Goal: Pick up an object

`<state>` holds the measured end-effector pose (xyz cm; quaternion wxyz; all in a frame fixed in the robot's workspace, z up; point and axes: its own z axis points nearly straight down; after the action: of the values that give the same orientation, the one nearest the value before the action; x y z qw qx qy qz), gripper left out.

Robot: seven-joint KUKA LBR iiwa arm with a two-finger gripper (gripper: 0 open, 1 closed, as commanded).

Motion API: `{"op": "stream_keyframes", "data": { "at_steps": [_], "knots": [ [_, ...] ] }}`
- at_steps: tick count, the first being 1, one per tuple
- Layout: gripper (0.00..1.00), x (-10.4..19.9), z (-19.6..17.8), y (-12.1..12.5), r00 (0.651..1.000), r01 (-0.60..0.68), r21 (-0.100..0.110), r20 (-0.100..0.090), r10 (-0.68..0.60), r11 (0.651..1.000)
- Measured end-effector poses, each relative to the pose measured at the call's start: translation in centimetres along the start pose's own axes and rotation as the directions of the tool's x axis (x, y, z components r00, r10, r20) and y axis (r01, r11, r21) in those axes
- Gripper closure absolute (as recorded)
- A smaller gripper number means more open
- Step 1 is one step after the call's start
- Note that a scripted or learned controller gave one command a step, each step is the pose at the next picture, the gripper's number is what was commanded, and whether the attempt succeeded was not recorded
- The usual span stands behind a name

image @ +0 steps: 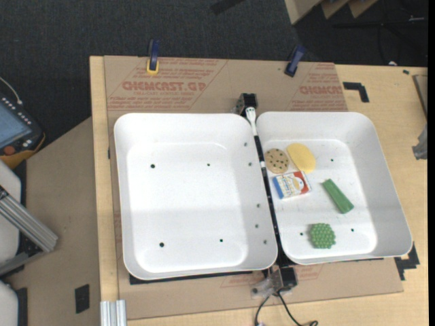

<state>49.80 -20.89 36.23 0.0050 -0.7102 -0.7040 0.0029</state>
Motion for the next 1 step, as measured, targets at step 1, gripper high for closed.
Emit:
{"op": "stream_keyframes", "data": {
  "at_steps": [1],
  "knots": [
    [1.0, 4.65, -2.93, 5.77, 1.0, 0.015, -0.019, 0.005, -0.015, 1.0]
  ]
}}
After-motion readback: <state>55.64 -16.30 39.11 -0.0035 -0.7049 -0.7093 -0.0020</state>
